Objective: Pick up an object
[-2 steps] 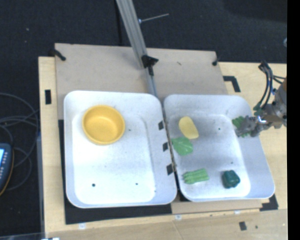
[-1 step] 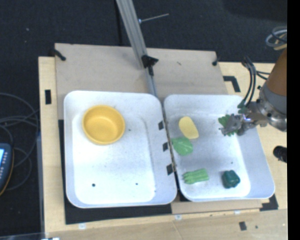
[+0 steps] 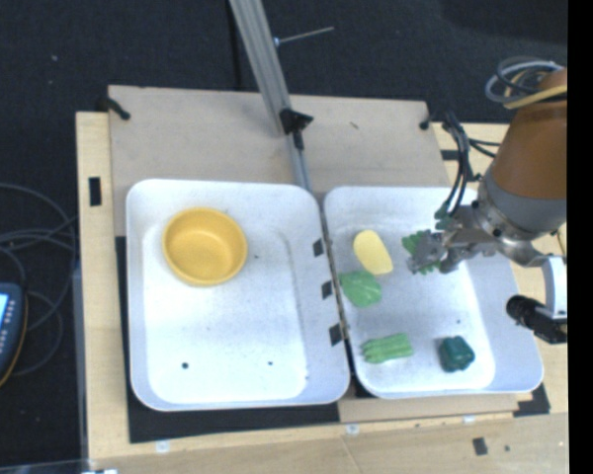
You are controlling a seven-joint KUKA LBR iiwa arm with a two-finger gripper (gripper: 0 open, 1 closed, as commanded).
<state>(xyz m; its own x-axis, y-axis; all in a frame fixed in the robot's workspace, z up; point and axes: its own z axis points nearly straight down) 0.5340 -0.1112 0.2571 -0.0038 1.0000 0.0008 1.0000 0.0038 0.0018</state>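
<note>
Yellow was the easy colour to spot: a yellow bowl (image 3: 206, 246) sat alone in the left bin (image 3: 158, 363); a pale yellow oblong thing (image 3: 373, 252) lay near the top of the right bin (image 3: 509, 368), just beside the divider. Below it was a light green lump (image 3: 360, 288); further down a ridged green piece (image 3: 386, 347) and a dark teal block (image 3: 456, 354) sat near the front wall, a bit apart from each other. The gripper (image 3: 424, 253) hung over the right bin, to the right of the yellow oblong; something small and green (image 3: 415, 241) showed at its tip, but honestly I couldn't tell whether the fingers were clenched on it or released. My guess: these were light plastic or foam toy foods; smooth, maybe a bit slippery, not fragile. The oblong would probably take best across its narrow middle; the ridged one across its short side, where the grooves give some bite.
</note>
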